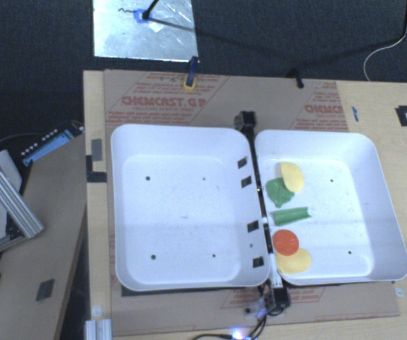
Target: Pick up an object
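You have two white bins side by side, the left bin bare-floored and the right bin holding, along its left wall, a yellow piece overlapping a green leafy piece, a green pod-like piece, and an orange round piece partly covering another yellow piece, all too small to identify.

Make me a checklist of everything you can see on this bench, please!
Surface: brown board bearing two white bins, left bin and right bin, side by side.
Job's things: in the right bin near its left wall, a yellow piece, a green leafy piece, a green stick, an orange ball, another yellow piece.
Clutter: yellow clip at the board's far edge.
Grippers: nothing seen.
Cables: white cable on the dark floor.
Surroundings: shiny metal sheet; metal frame at left.
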You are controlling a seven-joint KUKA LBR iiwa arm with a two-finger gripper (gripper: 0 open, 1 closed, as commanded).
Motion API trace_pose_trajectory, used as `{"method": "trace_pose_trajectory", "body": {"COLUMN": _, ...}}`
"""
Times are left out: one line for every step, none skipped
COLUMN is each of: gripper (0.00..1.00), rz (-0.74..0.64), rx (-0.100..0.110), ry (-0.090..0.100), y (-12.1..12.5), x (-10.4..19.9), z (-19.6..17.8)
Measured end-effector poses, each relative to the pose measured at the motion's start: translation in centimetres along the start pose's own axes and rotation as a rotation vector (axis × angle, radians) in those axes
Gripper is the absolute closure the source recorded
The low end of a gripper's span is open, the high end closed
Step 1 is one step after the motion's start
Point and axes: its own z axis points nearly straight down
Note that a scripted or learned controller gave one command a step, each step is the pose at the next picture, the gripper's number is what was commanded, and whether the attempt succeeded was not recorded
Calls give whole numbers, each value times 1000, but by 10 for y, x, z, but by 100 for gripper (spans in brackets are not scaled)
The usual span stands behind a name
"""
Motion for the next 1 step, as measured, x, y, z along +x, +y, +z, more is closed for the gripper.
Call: {"method": "trace_pose_trajectory", "body": {"gripper": 100, "rz": -7, "rx": 12, "ry": 6, "y": 0, "x": 59, "z": 128}}
